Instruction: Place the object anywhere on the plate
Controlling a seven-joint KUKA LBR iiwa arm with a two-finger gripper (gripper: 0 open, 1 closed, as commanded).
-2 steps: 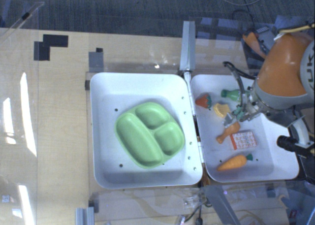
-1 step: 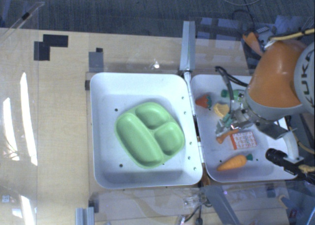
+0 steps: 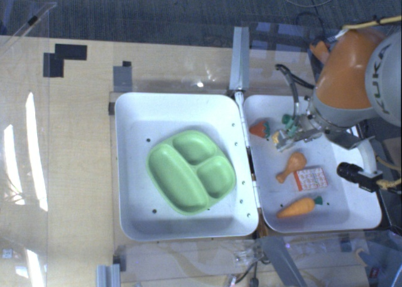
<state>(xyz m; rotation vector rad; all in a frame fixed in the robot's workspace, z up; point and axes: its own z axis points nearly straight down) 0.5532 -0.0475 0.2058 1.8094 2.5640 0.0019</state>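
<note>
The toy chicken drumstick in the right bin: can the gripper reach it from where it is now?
Probably yes. The gripper hangs just above the drumstick in the same right bin, with bare floor between them. The strawberry and the small card lie to the sides, not in the path.

plate in left bin; drumstick, carrot, box in right bin

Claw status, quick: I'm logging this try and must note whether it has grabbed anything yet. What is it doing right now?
Claw: over the right bin, near the strawberry; cannot be told whether it is open, closed or holding anything.
</note>
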